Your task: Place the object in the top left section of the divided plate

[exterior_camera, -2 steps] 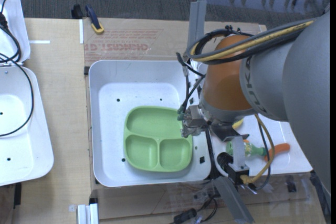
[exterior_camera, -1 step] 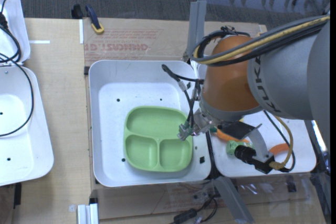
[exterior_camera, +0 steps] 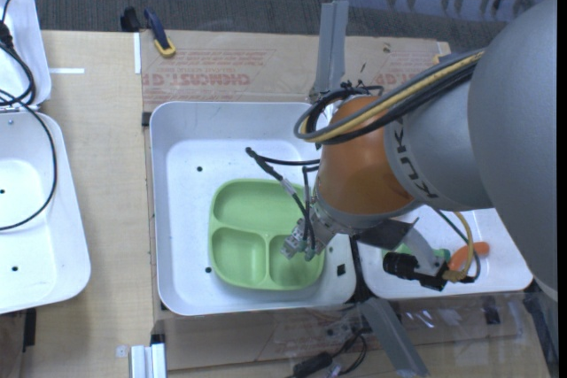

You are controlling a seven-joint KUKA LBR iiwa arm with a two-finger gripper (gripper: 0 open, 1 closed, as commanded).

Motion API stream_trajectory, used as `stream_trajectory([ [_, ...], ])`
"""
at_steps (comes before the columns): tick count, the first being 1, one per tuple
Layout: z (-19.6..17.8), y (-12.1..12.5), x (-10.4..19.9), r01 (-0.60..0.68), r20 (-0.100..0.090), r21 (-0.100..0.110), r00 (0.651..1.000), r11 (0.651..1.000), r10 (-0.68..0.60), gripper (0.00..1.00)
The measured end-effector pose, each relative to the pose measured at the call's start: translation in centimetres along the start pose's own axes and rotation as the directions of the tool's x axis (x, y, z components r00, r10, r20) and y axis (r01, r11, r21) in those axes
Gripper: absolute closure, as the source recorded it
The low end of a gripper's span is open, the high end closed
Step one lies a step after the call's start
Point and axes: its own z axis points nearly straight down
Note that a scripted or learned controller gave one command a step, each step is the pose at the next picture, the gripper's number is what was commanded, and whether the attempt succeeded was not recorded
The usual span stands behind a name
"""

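Jaws first, and it's a tough call: the tip is small and blurred from up here, so I cannot tell how wide they stand or whether anything sits between them.

Now the big picture. The grey arm (exterior_camera: 496, 119) reaches in from the right edge of the bench (exterior_camera: 106, 146), huge in the view, its orange band (exterior_camera: 363, 164) hanging over the seam where the two bins meet. The left bin (exterior_camera: 182, 181) sits mid-bench. The right bin (exterior_camera: 507, 272) is mostly hidden under the arm, just its near strip showing. At the bench's left edge there's another white tray (exterior_camera: 35, 266).

On to the green divided plate (exterior_camera: 252, 208): it lies flat in the left bin, toward the near right corner, with one wide section along its far side and two smaller ones along its near side. The gripper (exterior_camera: 299, 245) is over the plate's right side, about where the ridge splits the wide section from the near right one. Touching or hovering, I can't say, and I cannot pick out the object to be placed at that tip.

Over in the right bin, close to its near edge, lies a small orange thing (exterior_camera: 471, 251) with a green end. Whether that is the object, I can't tell.

Smallest of all, a black, blue and yellow tool (exterior_camera: 159, 38) rests at the bench's far edge, beyond the left bin's far left corner.
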Motion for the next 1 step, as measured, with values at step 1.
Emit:
stream_trajectory([
  [1,-6.47,-3.33,-3.46,0.086,0.002,-0.002,0.996,0.996,-0.086,1.0],
])
